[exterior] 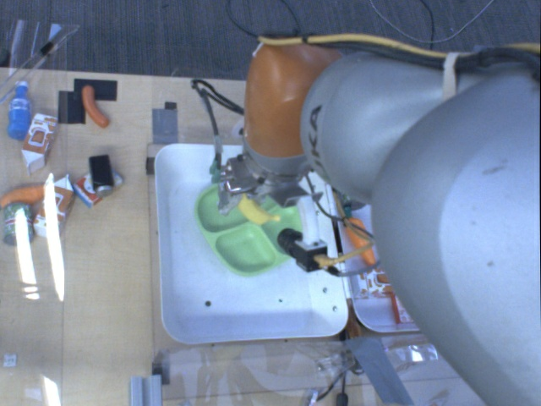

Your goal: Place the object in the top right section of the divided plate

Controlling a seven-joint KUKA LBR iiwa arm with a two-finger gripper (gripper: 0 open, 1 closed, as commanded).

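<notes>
Banana-yellow object sits right under my wrist, over the upper part of the green divided plate, and it lies slantwise across the plate's upper sections. My gripper is down on top of it, but my own wrist and the orange band block the view, so I cannot tell how wide my tool is spread or whether it has hold of the yellow piece. The plate rests in the left white bin, toward its right half. My grey arm sweeps in from the right and covers most of the right bin, where an orange piece and some printed packaging peek out. Off on the bench, left of the bins, lie a blue bottle, an orange sausage-shaped toy and small cartons.
</notes>
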